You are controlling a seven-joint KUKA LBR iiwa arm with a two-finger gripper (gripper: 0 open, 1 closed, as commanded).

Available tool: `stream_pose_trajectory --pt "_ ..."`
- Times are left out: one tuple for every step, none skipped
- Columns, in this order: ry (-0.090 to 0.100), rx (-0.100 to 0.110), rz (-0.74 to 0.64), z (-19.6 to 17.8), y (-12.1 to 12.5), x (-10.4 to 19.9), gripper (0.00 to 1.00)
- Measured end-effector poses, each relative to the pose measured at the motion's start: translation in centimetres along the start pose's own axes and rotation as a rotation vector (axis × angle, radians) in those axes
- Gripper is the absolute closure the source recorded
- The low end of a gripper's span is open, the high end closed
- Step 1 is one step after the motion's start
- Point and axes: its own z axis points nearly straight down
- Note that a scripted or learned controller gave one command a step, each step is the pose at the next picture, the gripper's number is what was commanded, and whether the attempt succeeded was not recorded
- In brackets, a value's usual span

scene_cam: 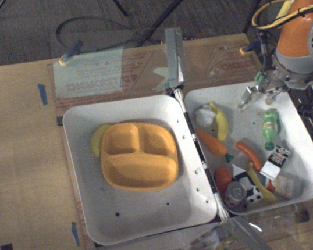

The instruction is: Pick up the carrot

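carrot [213,142]: yours to pick; lies in the right bin [304,127], left side, close to the wall between the bins, tilted top-left to bottom-right, green tip at the lower end.
gripper [256,93]: sits over the right bin's top edge, well apart from the carrot. You can see both fingers spread apart, nothing between them.
arm [301,34]: comes in from the top right, orange band showing.
banana [220,120]: just right of the carrot's upper end, beside a white round item [204,115].
sausage [248,154]: red-orange, just right of the carrot's lower end.
green bottle [269,124]: right part of the same bin, near the gripper but below it.
clutter: tomato [223,175], can [235,192], second banana [260,181] and a small carton [275,162] crowd the bin's bottom.
left bin [86,162]: holds an orange tray [139,155] with a yellow piece [97,139] tucked at its top-left edge.
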Motion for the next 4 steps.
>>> stream_pose_trajectory --pt "0.011 -0.012 0.287 1.4 -4.5 0.2 0.00" --pt "0.000 -0.007 0.861 1.6 -9.5 2.3 0.00" --pt "0.000 -0.003 0.567 -2.4 -10.7 0.8 0.00" --pt "-0.007 -0.009 0.815 1.8 -12.9 9.3 0.00"
